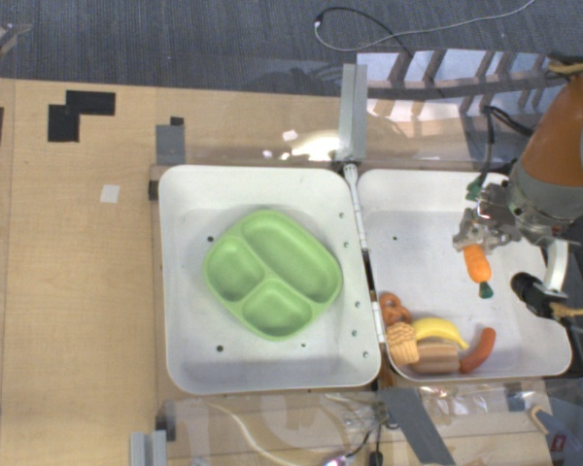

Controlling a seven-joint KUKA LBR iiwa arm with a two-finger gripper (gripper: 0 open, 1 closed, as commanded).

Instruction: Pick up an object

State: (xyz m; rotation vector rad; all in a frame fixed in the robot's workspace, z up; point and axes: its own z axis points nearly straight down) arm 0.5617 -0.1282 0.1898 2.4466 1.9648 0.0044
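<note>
From the overhead camera you see the gripper (479, 238) over the right bin (418, 260), its fingers closed on the top of a toy carrot (478, 266) that hangs point down above the bin floor. Near that bin's front edge lie a banana (439, 332), a sausage (476, 349), a corn cob (401, 339) and a pretzel (393, 309), clustered together. The left bin (189, 260) holds a green divided plate (272, 273).

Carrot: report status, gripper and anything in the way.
Gripper over right bin, shut on carrot, which hangs below it. Toy food pile at bin's near edge, apart from carrot. Green tray in left bin.
</note>
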